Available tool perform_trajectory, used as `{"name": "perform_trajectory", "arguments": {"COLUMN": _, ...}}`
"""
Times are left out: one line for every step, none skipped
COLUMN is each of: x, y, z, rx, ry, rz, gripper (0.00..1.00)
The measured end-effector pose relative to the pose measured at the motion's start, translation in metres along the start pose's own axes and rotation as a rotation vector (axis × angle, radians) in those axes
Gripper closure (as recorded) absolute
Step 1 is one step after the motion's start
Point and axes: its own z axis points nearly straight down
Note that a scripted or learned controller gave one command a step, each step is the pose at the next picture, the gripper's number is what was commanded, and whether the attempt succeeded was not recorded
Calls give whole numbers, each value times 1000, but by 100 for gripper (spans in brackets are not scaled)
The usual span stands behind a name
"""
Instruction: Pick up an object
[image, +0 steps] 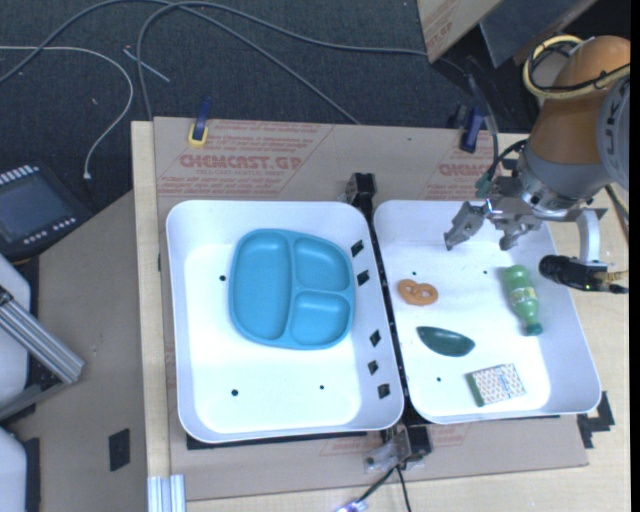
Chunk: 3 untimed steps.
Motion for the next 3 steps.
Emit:
{"name": "perform_trajectory", "arguments": {"x": 0, "y": 3, "z": -9, "rx": -15, "ry": -2, "rz": -3, "gripper": 0}}
{"name": "perform_trajectory", "arguments": {"x": -1, "y": -4, "z": 51, "rx": -9, "ry": 0, "rz": -2, "gripper": 0}}
{"name": "perform_trajectory", "arguments": {"x": 0, "y": -4, "z": 104, "rx": -10, "ry": -1, "rz": -3, "gripper": 0}}
